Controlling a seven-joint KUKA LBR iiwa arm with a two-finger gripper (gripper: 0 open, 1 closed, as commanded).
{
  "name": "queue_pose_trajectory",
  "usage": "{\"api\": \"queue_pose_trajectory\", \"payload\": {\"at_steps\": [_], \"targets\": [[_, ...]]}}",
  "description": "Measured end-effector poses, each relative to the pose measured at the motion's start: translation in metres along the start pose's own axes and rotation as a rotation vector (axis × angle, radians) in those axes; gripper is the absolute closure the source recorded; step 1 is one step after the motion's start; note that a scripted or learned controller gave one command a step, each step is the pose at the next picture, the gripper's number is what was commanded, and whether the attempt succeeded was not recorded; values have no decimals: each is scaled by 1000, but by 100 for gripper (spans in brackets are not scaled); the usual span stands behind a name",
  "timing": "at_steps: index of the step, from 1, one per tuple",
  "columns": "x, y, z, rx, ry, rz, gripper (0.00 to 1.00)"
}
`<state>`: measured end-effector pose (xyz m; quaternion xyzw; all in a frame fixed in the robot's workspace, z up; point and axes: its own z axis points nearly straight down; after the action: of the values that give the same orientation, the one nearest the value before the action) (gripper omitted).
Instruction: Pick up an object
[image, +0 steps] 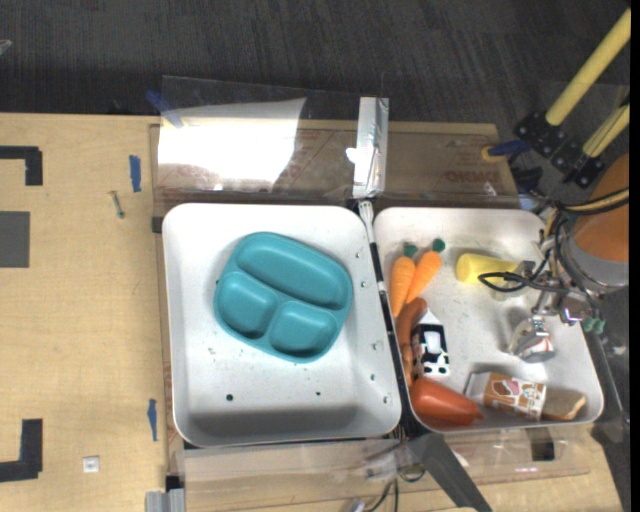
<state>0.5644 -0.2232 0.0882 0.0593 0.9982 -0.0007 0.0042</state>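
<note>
Arm (600, 235) comes in from your right, over the far right corner of the right bin (455, 215), with its orange band sitting at the frame's edge and a loop of black cable trailing off the wrist toward the bin's middle. Below the wrist you can see the gripper (535, 340) as a blurred metallic shape hanging over the bin's right side, pointed down at the white floor; whether it is spread or closed you cannot tell, and nothing shows pinched in it.

Look at what lies in that bin for picking. A yellow toy (485, 266) rests near the back, just left of the cable loop. Two toy carrots (412, 275) lie side by side along the left wall, green tops toward the back. Beneath them, a brown piece (410, 318) runs down to a small black-and-white toy (431, 347). At the front left sits a red-orange toy (443, 401), and just beside it to the right a brown and white carton (520, 395) lies flat, near and in front of the gripper.

In the left bin (190, 300) you have a teal divided plate (284, 294), set near the middle, well apart from the arm.
</note>
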Motion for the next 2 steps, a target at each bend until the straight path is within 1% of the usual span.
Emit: {"api": "queue_pose_trajectory", "payload": {"at_steps": [1,2], "targets": [[28,-2,0,0,0,135,0],[78,-11,-2,3,-14,161,0]]}}
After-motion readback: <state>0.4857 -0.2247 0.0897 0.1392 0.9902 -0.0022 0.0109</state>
